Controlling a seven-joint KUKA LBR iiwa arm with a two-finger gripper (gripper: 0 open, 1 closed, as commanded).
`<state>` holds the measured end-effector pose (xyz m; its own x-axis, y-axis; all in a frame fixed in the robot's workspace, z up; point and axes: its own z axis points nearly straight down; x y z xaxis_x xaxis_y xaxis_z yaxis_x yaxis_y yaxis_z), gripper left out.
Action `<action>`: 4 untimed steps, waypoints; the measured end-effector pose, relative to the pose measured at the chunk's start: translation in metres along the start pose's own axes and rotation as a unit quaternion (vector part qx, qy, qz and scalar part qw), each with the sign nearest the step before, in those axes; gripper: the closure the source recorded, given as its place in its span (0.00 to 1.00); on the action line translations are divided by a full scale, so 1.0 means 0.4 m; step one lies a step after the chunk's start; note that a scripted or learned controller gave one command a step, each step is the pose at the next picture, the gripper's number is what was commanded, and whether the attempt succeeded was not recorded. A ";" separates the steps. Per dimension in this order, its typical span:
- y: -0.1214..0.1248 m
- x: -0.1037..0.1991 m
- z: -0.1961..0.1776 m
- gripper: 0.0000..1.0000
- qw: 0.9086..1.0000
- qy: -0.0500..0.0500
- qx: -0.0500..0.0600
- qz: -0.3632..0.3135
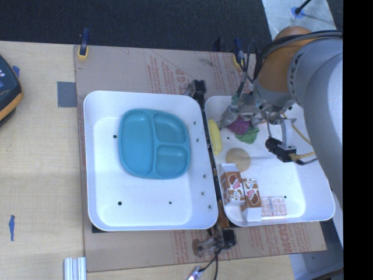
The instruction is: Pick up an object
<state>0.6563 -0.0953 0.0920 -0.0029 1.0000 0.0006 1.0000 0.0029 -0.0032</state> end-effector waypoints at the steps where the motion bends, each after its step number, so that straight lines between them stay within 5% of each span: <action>1: 0.000 -0.048 -0.001 0.00 1.000 0.000 -0.001 0.000; 2: -0.188 -0.076 0.002 0.00 1.000 -0.001 0.001 -0.001; 3: -0.299 -0.047 0.003 0.00 1.000 -0.001 0.001 -0.001; 4: -0.298 -0.050 -0.025 1.00 1.000 -0.001 0.001 -0.002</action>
<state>0.5373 -0.1156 0.1025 -0.0068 1.0000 -0.0022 1.0000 0.0068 -0.0044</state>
